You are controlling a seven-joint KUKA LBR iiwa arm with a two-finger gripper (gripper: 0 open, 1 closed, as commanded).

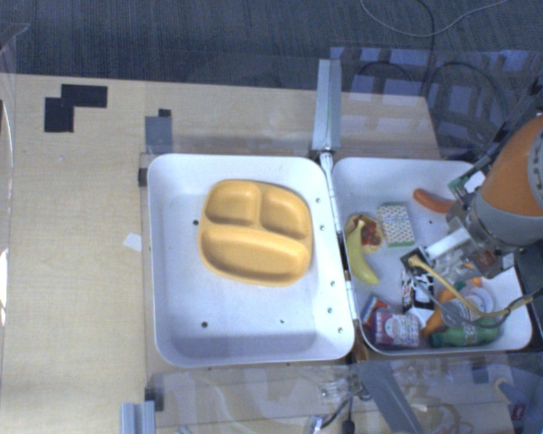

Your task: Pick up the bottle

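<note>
A pale wooden desk (72,242) fills most of the frame, bearing two shallow white bins side by side. The left bin (172,269), at the centre of the frame, contains a yellow divided tray (256,231) lying upside down or face up, hard to tell which, with three rounded sections. The right bin (380,183), at the right of the frame, is crowded with small things. A banana (360,259) lies along its left wall, with a red and yellow item touching its upper end. Just beside that sits a small pale checked pad (395,224), and toward the upper right of the bin lies an orange carrot-like piece (430,200). The arm (525,183) comes in from the right edge, grey with a broad orange band, and its claw (452,265) hangs low over the lower right part of the bin; whether it is clenched or released cannot be told from this angle. The bottle (457,307), clear and lying tilted among the clutter, rests just below the claw, near a green item (466,335) and a red packet (398,326) along the bin's lower wall. Nothing is visibly gripped.
</note>
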